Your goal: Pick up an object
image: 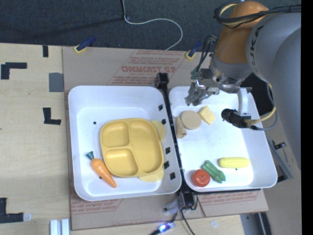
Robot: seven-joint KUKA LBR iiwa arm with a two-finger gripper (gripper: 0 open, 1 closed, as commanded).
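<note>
My gripper [194, 98] hangs over the far left part of the right bin [254, 146], just above and behind a tan round bread piece [190, 120]. A yellow cheese wedge [206, 115] lies right of the bread. Near the front of that bin lie a corn cob [234, 163], a green pepper [213, 171] and a red tomato [200, 178]. Nothing shows between the gripper's fingers.
The left bin [83, 131] holds a yellow divided tray [131, 146] and an orange carrot [102, 171] at its front left. A black divider runs between the bins. The arm's grey body fills the upper right, with a black cable fitting [234, 117] above the right bin.
</note>
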